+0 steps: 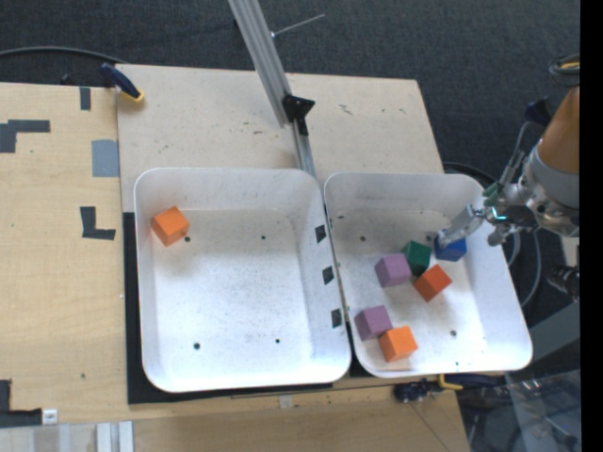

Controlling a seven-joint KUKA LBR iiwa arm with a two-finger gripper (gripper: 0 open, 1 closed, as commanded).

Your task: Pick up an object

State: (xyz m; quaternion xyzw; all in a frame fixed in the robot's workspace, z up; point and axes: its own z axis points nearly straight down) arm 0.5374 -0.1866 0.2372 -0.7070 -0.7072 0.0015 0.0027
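Observation:
My gripper reaches in from the right and hangs low over the right bin, at its upper right part. A small blue block sits right at the gripper's tip; whether it is gripped is not visible. Just left of it lies a green block. Close by are a purple block and an orange block. Nearer the bin's front lie a second purple block and a second orange block. One orange cube rests alone in the left bin, upper left.
A slanted metal rail runs from the top down to the divide between the bins. The arm's grey wrist and cables stand past the right bin's right rim. A wooden bench surrounds the bins.

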